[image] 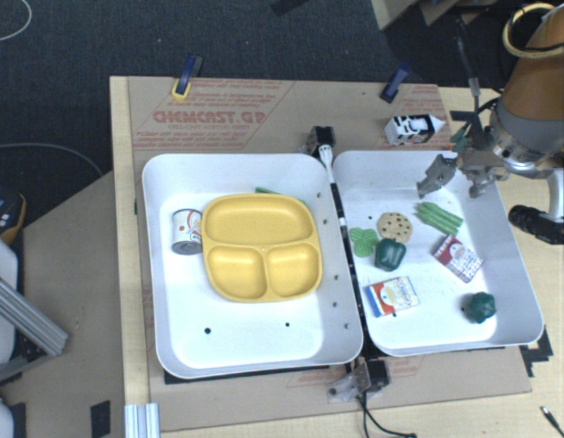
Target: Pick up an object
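The gripper [457, 177] hangs over the far part of the right bin [515, 286], near its upper right corner. Its two fingers [434, 175] are spread wide and nothing is between them. The green stalks [439, 215] lie just below the gripper, apart from it.

In the right bin there is also a cookie [393, 225], a light green piece [362, 241] beside a dark green pepper [390, 255], a red packet [458, 258], a white carton [391, 296] with red and blue print, and a dark green lump [479, 307] near the right wall.

The left bin [172, 327] holds a yellow tray [260, 246] with three compartments. A small can [185, 231] lies touching the tray's left edge. A green thing [267, 191] shows at the tray's far edge, mostly hidden.

A black-and-white object [413, 129] stands on the bench [127, 245] behind the right bin.
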`<state>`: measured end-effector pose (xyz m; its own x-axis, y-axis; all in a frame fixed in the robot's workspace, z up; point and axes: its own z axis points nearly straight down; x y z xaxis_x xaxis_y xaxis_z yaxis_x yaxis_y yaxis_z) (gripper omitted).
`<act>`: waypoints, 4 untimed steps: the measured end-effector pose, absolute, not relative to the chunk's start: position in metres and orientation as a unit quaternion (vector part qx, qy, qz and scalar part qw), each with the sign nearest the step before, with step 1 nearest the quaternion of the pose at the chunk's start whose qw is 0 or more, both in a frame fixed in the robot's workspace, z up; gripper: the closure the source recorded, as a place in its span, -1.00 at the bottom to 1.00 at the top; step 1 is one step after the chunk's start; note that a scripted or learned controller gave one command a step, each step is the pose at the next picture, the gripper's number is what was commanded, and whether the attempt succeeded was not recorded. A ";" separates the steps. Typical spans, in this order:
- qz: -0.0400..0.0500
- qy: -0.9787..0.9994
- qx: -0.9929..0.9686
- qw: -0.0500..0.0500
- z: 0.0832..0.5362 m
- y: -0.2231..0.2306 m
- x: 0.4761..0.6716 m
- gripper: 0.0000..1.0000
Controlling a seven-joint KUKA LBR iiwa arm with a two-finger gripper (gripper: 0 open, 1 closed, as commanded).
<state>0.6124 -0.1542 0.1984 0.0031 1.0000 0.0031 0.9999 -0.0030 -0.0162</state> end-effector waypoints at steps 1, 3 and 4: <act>0.000 -0.707 -0.707 0.001 0.207 -0.154 0.616 -1.00; 0.001 -0.707 -0.707 0.002 0.091 -0.154 0.616 -1.00; -0.001 -0.707 -0.707 -0.002 0.107 -0.155 0.619 1.00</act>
